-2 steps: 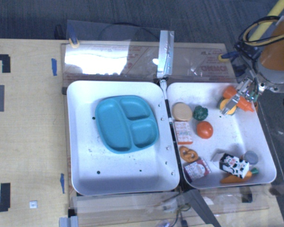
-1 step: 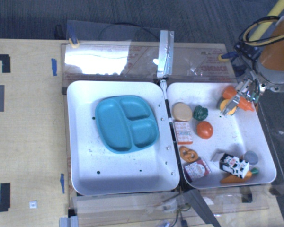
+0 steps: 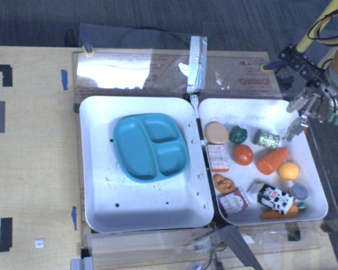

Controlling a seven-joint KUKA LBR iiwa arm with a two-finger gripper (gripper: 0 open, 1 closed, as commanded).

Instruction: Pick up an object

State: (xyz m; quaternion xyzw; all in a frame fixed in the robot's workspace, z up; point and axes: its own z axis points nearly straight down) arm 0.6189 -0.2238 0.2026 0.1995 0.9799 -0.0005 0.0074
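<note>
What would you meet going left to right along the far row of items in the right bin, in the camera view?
Round tan bun → dark green broccoli piece → small green-labelled can → gripper at the bin's far right.

My arm reaches in from the right edge of the camera view, up near the top corner, with a sliver of my orange band showing at the frame's border. My gripper (image 3: 302,116) hangs at the end of the wrist, angled down and leftward. Its metal fingers (image 3: 293,130) seem slightly parted, though at this size I can't be sure, with nothing between them.
</note>
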